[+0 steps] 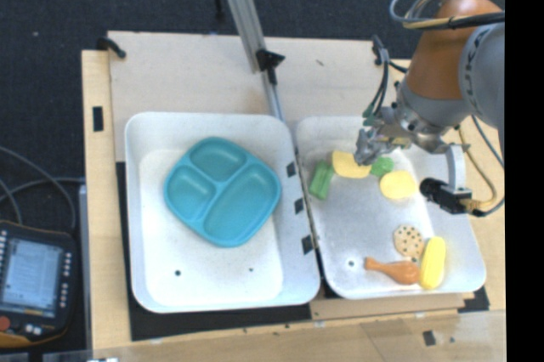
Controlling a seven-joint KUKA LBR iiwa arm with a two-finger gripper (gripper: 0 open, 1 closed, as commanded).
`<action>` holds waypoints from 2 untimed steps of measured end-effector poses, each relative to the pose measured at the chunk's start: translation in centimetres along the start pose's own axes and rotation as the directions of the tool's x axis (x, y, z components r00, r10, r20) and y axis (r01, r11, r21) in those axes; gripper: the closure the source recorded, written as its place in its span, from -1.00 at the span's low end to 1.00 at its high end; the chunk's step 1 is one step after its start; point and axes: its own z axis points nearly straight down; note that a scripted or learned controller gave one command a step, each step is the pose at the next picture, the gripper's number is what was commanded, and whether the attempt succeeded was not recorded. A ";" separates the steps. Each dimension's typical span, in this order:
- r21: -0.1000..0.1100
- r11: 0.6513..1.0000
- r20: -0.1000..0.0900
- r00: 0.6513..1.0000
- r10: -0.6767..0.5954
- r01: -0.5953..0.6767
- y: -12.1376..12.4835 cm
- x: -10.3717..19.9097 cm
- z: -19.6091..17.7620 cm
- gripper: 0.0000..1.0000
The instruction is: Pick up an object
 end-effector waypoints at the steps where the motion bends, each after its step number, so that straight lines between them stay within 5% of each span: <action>1: -0.001 1.000 -0.001 1.000 -0.001 0.001 0.7 5.4 -1.5 1.00; 2: 0.001 1.000 0.000 1.000 0.000 0.000 1.8 10.5 -1.1 1.00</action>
